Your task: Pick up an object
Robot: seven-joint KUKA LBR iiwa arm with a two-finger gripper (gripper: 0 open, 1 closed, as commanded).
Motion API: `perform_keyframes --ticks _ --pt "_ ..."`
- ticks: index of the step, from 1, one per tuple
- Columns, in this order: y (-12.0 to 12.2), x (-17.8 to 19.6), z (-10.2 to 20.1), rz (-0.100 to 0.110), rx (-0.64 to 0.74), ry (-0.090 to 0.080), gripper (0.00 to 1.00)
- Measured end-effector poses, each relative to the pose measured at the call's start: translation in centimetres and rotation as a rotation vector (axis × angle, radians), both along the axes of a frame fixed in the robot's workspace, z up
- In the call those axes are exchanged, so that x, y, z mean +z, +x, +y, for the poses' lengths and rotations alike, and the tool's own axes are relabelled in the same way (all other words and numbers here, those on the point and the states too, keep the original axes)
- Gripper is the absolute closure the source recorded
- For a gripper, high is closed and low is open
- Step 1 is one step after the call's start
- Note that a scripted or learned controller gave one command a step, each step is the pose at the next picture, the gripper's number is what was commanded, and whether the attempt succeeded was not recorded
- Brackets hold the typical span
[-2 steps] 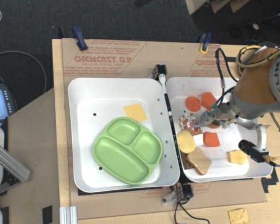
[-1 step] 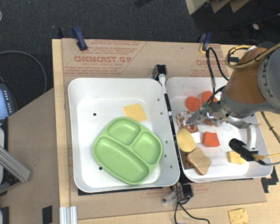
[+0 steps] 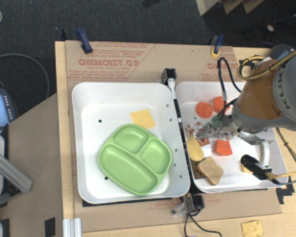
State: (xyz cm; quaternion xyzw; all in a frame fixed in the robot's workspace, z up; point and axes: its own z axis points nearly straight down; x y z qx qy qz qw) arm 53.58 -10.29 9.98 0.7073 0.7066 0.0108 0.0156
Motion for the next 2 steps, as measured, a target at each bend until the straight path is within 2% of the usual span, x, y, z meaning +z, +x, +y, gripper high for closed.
perform_keyframes --ticks 1,2 --pt "-1.9 0.0 0.6 -0.020 -0.007 -0.007 0.00" --pt "-3.9 0.0 0.3 -0.021 -0.005 -0.003 0.00"
